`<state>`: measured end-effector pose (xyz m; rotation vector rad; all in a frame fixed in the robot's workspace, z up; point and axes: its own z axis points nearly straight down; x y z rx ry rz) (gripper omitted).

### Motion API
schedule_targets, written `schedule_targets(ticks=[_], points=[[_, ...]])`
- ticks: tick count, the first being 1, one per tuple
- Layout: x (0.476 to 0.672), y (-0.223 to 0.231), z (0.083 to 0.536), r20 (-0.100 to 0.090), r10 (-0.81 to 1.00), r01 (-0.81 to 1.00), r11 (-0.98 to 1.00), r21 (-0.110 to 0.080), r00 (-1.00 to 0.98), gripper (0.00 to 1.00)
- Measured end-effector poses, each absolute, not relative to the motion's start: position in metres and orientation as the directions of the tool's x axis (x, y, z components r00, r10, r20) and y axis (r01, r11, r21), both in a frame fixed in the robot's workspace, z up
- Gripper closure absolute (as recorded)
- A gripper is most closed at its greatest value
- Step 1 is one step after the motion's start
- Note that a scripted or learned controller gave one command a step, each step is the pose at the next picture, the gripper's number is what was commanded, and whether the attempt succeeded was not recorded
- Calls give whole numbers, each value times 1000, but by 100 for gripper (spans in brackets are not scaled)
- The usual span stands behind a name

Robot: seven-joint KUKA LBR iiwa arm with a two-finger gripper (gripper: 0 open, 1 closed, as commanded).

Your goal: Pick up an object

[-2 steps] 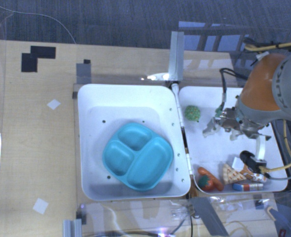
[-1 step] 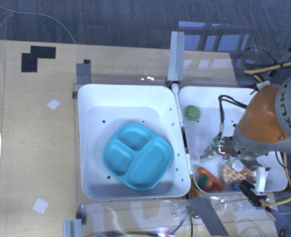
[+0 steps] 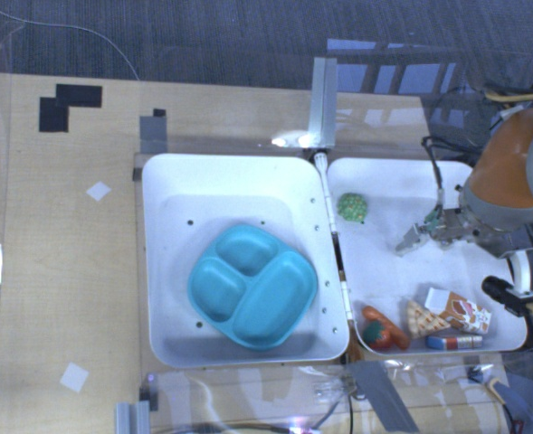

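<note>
Our gripper [image 3: 414,239] hangs open and empty over the right bin [image 3: 388,274], with the green ball [image 3: 353,208] nearest, just up-left of its fingertips.

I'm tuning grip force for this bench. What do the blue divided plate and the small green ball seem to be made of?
The blue divided plate looks like moulded plastic: one even colour, soft sheen, rounded compartment ridges. The green ball looks matte and bumpy, perhaps rubber, foam or fabric; it is too small to tell which.
</note>
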<state>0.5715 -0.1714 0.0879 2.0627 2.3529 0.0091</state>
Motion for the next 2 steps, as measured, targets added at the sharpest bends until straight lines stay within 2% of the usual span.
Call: schedule_targets(ticks=[1, 2], points=[[514, -150, 117, 1, 1000, 1000, -7, -1, 7, 0], [487, -178, 131, 1, 999, 999, -44, -2, 44, 0]])
